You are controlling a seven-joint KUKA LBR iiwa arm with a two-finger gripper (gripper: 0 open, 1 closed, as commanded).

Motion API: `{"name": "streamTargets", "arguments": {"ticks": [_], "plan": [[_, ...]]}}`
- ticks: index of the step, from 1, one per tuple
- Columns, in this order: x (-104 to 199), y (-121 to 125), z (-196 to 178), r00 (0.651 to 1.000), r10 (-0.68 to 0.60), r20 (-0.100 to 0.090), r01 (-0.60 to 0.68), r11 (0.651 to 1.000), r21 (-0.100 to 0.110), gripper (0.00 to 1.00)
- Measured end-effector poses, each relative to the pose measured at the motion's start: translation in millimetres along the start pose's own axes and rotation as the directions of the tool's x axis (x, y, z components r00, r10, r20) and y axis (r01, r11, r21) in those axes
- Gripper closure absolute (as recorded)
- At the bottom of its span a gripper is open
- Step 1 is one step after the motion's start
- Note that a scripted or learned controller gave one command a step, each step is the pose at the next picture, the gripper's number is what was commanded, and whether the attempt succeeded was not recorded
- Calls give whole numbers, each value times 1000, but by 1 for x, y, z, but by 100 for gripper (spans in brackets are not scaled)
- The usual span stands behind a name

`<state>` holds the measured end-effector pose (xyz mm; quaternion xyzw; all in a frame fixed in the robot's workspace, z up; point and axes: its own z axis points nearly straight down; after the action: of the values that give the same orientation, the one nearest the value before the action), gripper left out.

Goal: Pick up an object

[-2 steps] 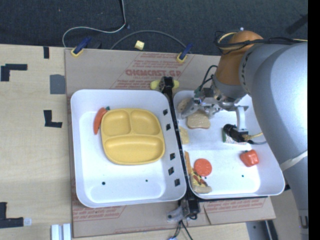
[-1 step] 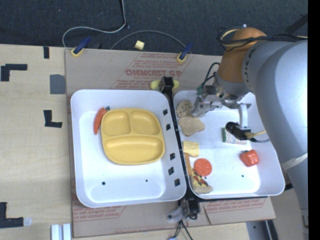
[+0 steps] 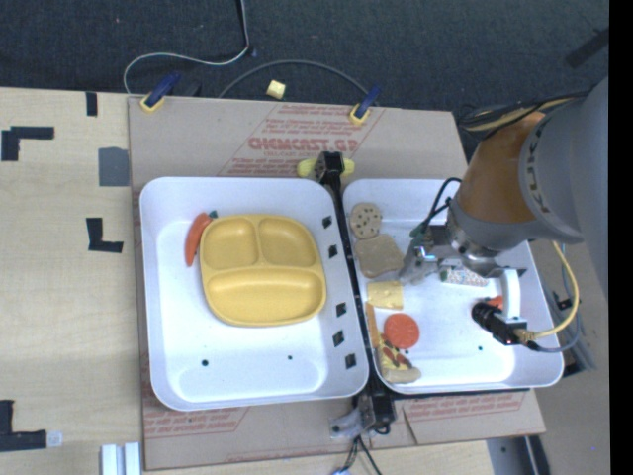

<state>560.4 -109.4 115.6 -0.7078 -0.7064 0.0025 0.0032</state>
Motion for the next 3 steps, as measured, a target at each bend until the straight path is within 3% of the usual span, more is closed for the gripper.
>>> {"name": "streamTargets", "arguments": {"ticks": [1, 2, 3], "plan": [[1, 4, 1, 1000, -2, 0, 2, 1000, -6, 0], [5, 50, 29, 1000, -4, -1, 4, 1000, -7, 0], [0, 97, 28, 1000, -5, 0, 5, 1000, -13, 0]]}}
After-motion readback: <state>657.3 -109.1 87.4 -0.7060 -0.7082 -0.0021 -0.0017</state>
